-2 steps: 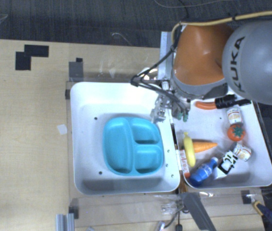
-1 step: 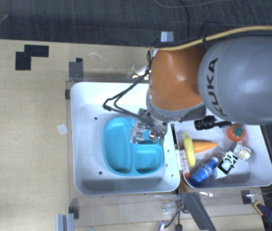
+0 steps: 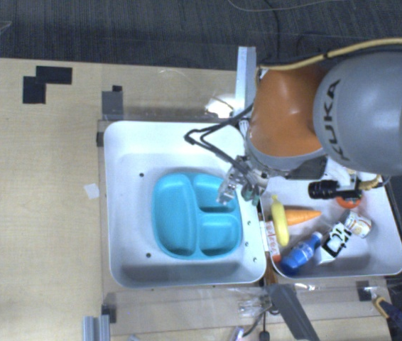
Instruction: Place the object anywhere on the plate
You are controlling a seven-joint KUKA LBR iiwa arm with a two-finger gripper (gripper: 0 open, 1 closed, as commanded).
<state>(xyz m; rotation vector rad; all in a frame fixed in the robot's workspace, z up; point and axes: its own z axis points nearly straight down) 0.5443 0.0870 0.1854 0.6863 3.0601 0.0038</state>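
A light blue plate (image 3: 187, 215) with three compartments lies in the left white bin (image 3: 126, 190). My gripper (image 3: 235, 188) hangs over the plate's upper right compartment, close to the plate's right rim and the wall between the bins. The grey arm with its orange band hides the back of the right bin. I make out no clear object under the gripper; what it has there is too small and blurred to tell.
The right bin (image 3: 393, 258) holds a yellow banana (image 3: 280, 221), an orange carrot (image 3: 302, 216), a blue bottle (image 3: 300, 255), a black-and-white package (image 3: 337, 241), a small white bottle (image 3: 358, 225) and a red-orange piece (image 3: 347, 202). A black cable (image 3: 208, 137) loops over the left bin's back.
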